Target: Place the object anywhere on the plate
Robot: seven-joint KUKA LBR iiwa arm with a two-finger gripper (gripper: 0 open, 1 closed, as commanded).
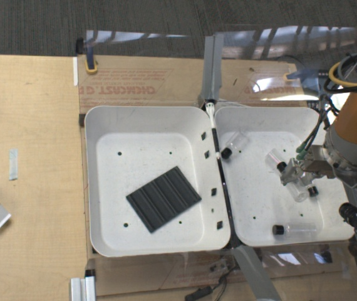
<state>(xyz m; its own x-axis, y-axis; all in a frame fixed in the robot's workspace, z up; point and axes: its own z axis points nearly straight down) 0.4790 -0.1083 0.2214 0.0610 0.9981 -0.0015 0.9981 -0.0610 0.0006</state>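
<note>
Pick step: end effector (299, 182) low in right bin (253, 231) among clear vials (294, 229); finger state unclear. Next: secure vial, carry left to dark plate (163, 199).

- two white bins (147, 121) (279, 113), sitting side by side on the surface (34, 105)
- one dark ribbed plate (163, 199), in the left bin
- looks like four clear vials with black caps (233, 147) (275, 161) (304, 192) (295, 229), all in the right bin
- one arm, one end effector (294, 173)
</note>
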